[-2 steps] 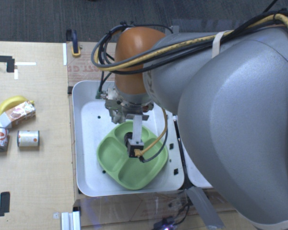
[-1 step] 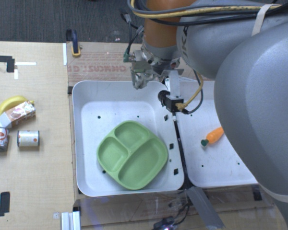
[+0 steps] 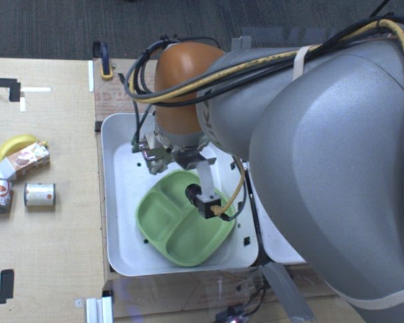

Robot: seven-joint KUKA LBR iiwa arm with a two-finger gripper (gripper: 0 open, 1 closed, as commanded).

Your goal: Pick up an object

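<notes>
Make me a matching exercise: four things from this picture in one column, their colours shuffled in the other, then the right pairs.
Things:
1. plate
2. banana
3. bin
4. band on the arm

Colours:
a. white
b. orange
c. green
d. yellow

Pairs: 1-c, 2-d, 3-a, 4-b.

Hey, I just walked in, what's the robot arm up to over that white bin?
The grey arm reaches in from the right, and its claw hangs over the far edge of a green divided plate lying in the white bin. I can't tell whether it has a grip on the plate. Off to the left, a banana, a packet and a silver can sit on the wooden bench.
</notes>
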